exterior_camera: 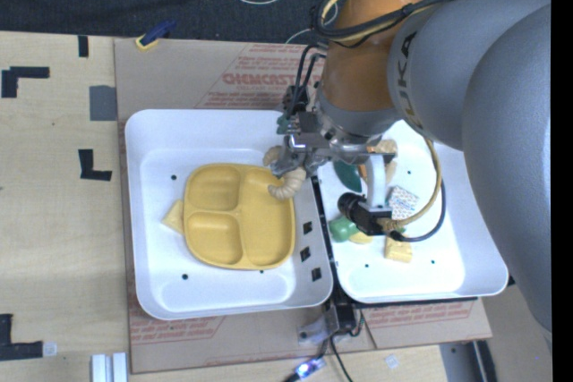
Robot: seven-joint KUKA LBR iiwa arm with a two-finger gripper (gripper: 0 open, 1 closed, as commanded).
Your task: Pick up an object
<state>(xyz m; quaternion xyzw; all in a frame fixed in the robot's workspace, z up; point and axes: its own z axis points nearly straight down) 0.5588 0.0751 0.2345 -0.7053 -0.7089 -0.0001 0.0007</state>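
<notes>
- Cardboard sheet lines the surface under both bins, and along its far side we can read red print, "CHEMCAST"; more red lettering runs along the near edge, too small to make out.
- Right at the front, cables and a small connector sit in the gap below the bins.
- Left bin carries a yellow compartment tray, three sections, lying flat.
- Right bin: a yellow block near the front, a green piece just beside the divider, a small patterned white packet close by.
- Now the end effector, low over the divider between the bins; a beige ridged, curled object lies right under it, touching the tray's far right corner.
- Fingers open or closed? Cannot tell from here, the wrist hardware hides them.
- Further back, the orange band and grey arm, marked "KUKA".
- Beyond, a blue-and-yellow item on the cardboard's far corner.
</notes>
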